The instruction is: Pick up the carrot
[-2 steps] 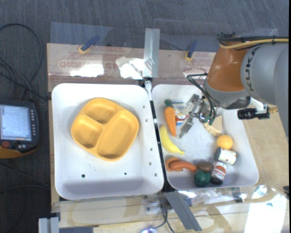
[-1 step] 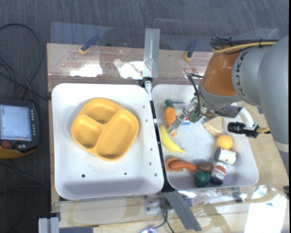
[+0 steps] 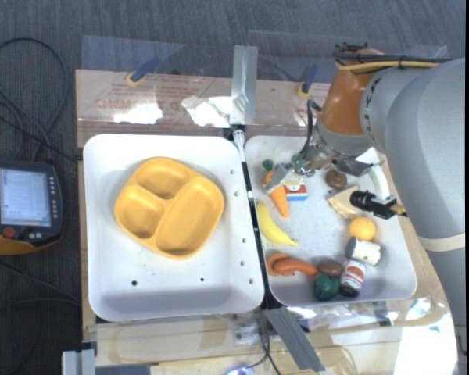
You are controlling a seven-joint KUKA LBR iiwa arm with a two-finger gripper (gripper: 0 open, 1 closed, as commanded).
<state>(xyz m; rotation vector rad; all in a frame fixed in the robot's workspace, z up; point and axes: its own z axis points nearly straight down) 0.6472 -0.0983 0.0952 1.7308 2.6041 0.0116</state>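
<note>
The carrot [image 3: 280,201] is a short orange cone lying in the right bin [image 3: 399,283], near its left wall, with the tip pointing toward the front. My gripper [image 3: 303,162] hangs low over the back of that bin, just behind and to the right of the carrot. A small white, blue and red carton [image 3: 295,191] lies between the two. Nothing can be seen held in the gripper.
A banana [image 3: 274,226], a red-orange sausage shape [image 3: 291,266], a brown lump [image 3: 329,269], a green item [image 3: 324,287], a small bottle [image 3: 353,276], an orange fruit [image 3: 362,229] and a pale wedge [image 3: 344,204] crowd the right bin. A yellow divided plate [image 3: 169,205] lies in the left bin [image 3: 109,287].
</note>
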